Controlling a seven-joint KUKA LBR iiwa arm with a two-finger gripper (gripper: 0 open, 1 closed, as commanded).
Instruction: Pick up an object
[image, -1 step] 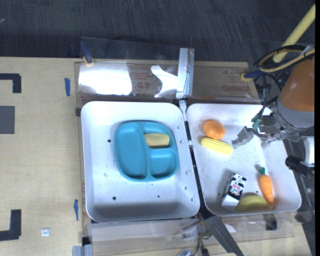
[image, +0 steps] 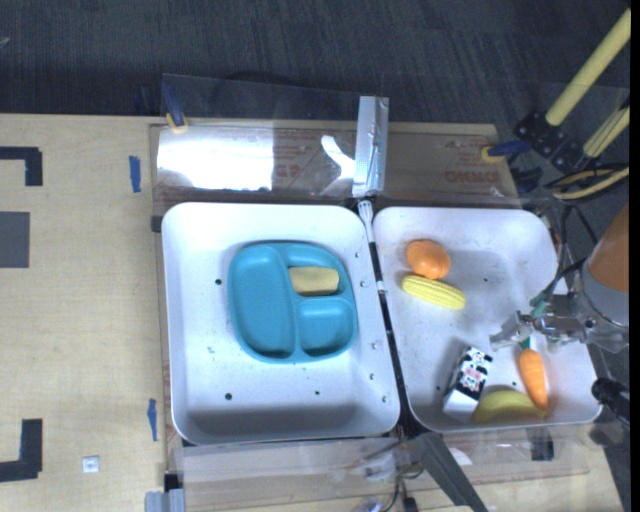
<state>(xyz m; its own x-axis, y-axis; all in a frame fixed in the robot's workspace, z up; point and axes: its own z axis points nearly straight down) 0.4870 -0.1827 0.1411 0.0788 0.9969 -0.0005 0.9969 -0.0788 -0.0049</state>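
Note:
The right bin (image: 500, 225) holds an orange fruit (image: 429, 258), a yellow corn cob (image: 434, 292), a small black-and-white carton (image: 470, 376), a yellow-green fruit (image: 505, 404) and an orange carrot (image: 535, 376). My gripper (image: 530, 328) reaches in from the right edge and hovers at the bin's right side. It sits just above the carrot's top end, and nothing shows in its grasp. The grey arm with its orange band (image: 610, 262) stands at the far right.
The left bin (image: 200, 380) carries a blue divided plate (image: 262, 300) with a pale yellow block (image: 314, 281) in its upper right compartment. A ridge (image: 382, 320) separates the bins. Clear plastic sheeting (image: 260, 160) lies behind them, and cables and yellow rods (image: 590, 70) at the upper right.

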